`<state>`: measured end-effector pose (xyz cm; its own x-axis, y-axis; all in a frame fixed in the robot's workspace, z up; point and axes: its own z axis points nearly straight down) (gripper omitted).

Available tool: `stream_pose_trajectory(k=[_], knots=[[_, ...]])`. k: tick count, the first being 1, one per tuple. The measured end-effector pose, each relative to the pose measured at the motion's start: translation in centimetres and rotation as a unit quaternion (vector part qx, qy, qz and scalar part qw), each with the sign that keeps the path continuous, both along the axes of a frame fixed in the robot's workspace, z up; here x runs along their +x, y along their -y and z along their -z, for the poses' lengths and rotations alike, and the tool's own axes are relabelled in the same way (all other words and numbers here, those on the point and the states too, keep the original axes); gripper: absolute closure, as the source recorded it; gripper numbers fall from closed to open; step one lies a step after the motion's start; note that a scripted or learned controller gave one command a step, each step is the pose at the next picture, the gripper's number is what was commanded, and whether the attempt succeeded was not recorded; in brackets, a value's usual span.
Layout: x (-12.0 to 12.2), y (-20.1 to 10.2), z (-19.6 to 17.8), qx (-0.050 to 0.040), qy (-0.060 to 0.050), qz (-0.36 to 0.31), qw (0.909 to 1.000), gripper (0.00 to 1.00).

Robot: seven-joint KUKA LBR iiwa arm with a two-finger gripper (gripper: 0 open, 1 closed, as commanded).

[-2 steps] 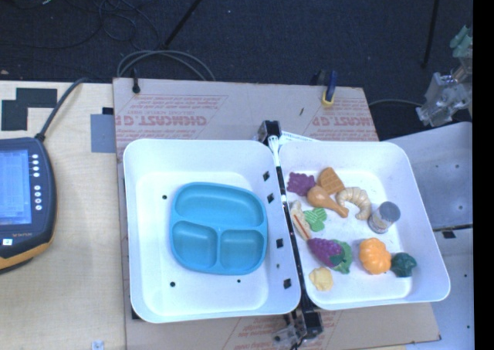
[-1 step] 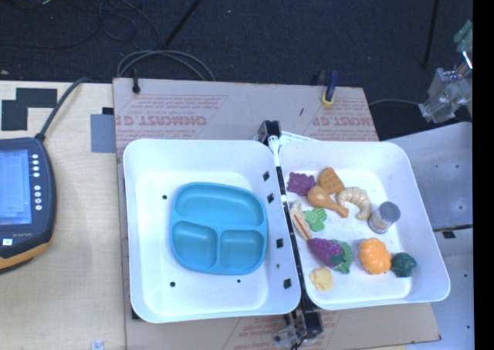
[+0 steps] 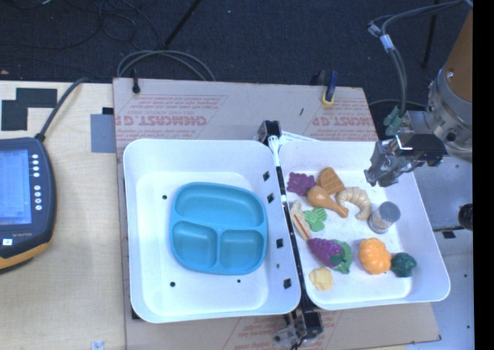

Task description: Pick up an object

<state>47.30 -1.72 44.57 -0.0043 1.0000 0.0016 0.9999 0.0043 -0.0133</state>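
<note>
Overhead, the robot's hand [image 3: 384,173] hangs above the far right edge of the right bin [image 3: 432,263], on a grey arm [image 3: 455,109] reaching in from the right. Whether it is open or closed cannot be told from this angle, and nothing is seen gripped in it. Below it, toy foods crowd the bin: a croissant [image 3: 355,200], a drumstick [image 3: 327,201], a small grey can [image 3: 383,217], an orange pumpkin [image 3: 374,256], purple grapes [image 3: 327,250] and a broccoli floret [image 3: 403,264]. The left bin [image 3: 147,186] holds a blue divided tray [image 3: 219,227].

The risk looks plain: the pieces lie close, some touching, so a descent between the croissant and the can could nudge both aside or pinch an edge that slips free. A drop too near the bin wall could strike the rim instead.
</note>
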Motion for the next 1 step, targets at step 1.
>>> stream_pose_trajectory(k=[1], knots=[[0.28,-7.78,2.4,-0.0006,0.004,-0.001,1.0,1.0]])
